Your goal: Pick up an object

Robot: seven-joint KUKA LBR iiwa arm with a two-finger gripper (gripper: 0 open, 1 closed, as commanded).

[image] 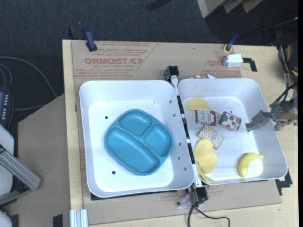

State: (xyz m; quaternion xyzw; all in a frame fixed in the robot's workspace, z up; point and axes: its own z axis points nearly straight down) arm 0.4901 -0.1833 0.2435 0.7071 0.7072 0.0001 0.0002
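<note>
The jaws (255,122) hang at the right bin's (265,96) edge; their spread I cannot tell. Best descend squarely over the banana (248,163), which lies apart.

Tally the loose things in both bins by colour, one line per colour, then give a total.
Blue: 1, the divided plate in the left bin.
Yellow: 4, the banana, the yellow piece at top, two yellow pieces low on the left of the right bin.
Red and white: 2, the packets.
Checked: 1, the packet.
Total: 8.
</note>
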